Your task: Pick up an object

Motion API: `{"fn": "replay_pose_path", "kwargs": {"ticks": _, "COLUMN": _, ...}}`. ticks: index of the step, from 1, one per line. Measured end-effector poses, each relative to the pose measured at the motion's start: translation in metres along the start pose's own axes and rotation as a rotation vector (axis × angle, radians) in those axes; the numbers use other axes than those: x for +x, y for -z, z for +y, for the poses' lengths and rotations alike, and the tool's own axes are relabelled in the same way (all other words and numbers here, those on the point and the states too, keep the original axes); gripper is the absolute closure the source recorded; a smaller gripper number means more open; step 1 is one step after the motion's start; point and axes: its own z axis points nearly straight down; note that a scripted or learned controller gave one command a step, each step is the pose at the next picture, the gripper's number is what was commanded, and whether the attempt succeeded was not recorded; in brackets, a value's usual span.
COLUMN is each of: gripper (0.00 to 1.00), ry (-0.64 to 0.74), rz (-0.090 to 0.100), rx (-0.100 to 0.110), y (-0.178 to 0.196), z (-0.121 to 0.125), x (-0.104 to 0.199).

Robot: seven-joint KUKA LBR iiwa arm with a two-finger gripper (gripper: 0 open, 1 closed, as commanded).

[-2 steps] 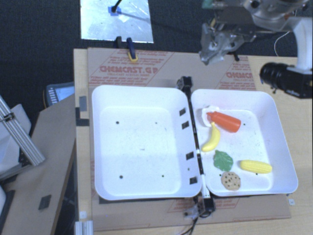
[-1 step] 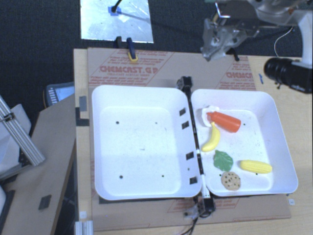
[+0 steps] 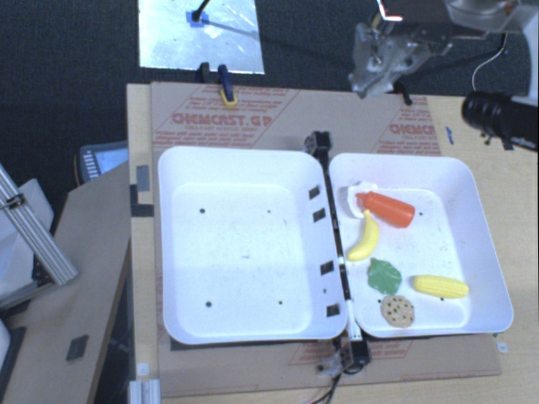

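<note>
Overhead, metal gripper hangs beyond the right white bin; grip state indeterminate. Orange plastic carrot touches yellow banana.

Carrot, banana, leaf, corn, cookie, right bin

left bin: bare floor, open from above. right bin: far-right floor strip free, objects packed toward the divider. carrot lying over a white piece, banana just below, nearly touching the carrot. green leaf and cookie close together, tight gap. corn set apart, room on all sides. gripper high beyond the bins' far edge, clear of everything.
</note>
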Motion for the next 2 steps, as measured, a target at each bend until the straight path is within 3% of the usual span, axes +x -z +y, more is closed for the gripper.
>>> {"fn": "replay_pose_path", "kwargs": {"ticks": 2, "gripper": 1.00, "ry": 0.004, "rz": 0.002, "rx": -0.004, "y": 0.023, "z": 0.001, "x": 0.000}}
